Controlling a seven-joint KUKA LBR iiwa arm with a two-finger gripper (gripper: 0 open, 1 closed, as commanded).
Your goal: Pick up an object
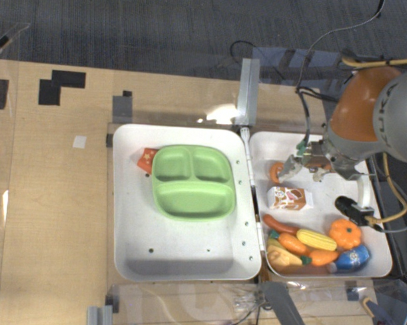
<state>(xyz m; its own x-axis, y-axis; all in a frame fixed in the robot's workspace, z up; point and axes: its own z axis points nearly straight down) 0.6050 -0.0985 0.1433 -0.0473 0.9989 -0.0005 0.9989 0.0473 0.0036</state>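
Our gripper [291,166] hovers in the right bin [256,193], beside a small orange ring [276,172] near the far wall; we cannot tell the jaws' state. We judge the ring light, stiff and slippery, best pinched across its rim

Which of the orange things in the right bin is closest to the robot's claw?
The small orange ring, lying just left of the gripper near the bin's top. The pumpkin and the carrot lie farther down, in the pile.
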